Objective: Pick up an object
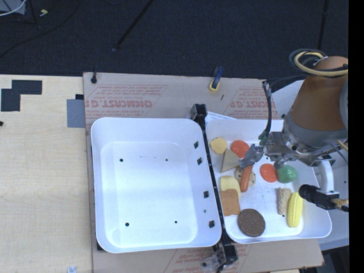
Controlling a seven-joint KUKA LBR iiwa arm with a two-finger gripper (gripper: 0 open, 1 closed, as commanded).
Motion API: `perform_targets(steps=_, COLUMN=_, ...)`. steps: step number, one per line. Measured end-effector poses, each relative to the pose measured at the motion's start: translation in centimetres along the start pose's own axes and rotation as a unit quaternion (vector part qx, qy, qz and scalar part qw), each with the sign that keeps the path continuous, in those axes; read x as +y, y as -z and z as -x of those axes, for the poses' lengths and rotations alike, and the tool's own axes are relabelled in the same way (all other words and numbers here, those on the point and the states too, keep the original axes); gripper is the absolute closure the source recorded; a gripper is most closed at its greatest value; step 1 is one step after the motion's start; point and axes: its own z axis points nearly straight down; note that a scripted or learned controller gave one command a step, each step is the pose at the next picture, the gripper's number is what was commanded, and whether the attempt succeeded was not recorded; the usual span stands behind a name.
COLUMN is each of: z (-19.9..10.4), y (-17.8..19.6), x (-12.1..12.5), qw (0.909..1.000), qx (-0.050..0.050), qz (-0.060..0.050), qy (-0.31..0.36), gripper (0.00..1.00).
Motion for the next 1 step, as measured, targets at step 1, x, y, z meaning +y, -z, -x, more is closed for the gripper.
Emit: perform_targets(steps=1, z=-0.84, y=-14.23, x=-1.16, qw=1.0000, qx=0.000, qz=-0.002, qy=-0.001, gripper=0.00)
